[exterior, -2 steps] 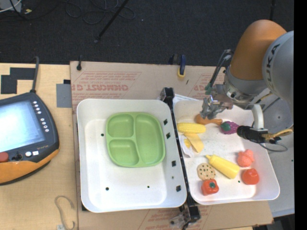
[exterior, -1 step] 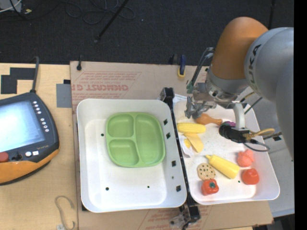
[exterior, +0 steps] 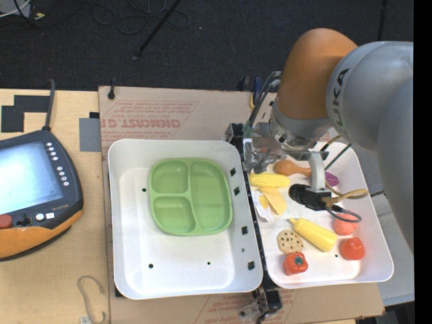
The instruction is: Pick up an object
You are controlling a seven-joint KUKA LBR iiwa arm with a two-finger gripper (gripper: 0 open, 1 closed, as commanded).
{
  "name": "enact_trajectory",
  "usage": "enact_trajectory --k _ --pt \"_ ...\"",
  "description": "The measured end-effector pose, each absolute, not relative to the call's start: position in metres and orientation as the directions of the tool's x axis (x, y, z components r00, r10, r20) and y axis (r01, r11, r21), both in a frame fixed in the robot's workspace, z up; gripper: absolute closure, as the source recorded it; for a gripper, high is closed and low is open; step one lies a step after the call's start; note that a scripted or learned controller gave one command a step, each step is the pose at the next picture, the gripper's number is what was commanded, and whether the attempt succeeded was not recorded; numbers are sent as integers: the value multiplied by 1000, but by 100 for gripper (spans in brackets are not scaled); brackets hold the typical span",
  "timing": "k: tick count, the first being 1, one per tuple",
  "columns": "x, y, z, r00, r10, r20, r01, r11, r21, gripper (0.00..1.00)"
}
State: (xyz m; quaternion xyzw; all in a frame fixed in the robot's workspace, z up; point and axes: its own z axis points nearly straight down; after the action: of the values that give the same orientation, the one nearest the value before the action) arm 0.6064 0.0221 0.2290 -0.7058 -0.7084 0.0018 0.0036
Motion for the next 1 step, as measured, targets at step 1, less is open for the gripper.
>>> enact_trajectory --k 1 --pt "596 73 235 -4 1000 2 1000 4 -7 100"
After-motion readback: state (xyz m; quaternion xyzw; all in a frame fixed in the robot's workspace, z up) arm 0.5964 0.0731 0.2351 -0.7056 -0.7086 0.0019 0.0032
